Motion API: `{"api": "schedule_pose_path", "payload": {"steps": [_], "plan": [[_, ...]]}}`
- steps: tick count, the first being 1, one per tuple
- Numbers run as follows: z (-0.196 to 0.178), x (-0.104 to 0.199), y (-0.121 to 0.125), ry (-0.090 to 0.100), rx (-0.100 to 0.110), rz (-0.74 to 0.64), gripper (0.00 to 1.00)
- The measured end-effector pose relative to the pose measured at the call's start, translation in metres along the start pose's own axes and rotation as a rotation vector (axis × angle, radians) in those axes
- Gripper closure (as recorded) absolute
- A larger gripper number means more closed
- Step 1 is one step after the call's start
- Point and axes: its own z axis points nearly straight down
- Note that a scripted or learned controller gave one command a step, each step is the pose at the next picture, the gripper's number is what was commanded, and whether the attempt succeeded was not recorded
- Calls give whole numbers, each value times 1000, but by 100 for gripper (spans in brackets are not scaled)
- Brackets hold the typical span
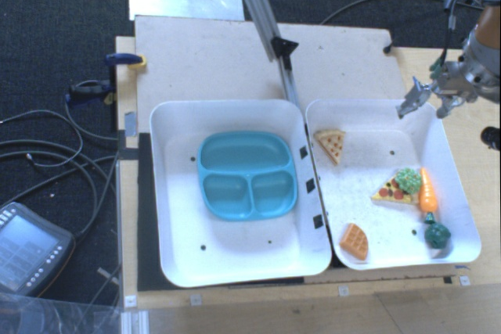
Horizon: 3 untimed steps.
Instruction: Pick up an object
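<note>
Two white bins (168, 246) on a bench (203, 59) over dark carpet (55, 12).

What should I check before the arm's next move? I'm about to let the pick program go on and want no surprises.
1. Hand open, nothing between its fingers: ok.
2. Hand over a target: not ok; it hovers at the right bin's far rim, away from the toys.
3. Pizza slice lies alone, easy to reach: ok.
4. Carrot free of neighbours: not ok; it touches the topped pizza slice.
5. Waffle away from the wall: not ok, it sits near the rim.
6. Blue divided plate in the left bin, out of the way: ok.
</note>
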Motion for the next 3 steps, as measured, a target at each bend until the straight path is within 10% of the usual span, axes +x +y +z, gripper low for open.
{"api": "schedule_pose_path", "payload": {"steps": [3], "plan": [[94,7,7,1,4,-1,0]]}}
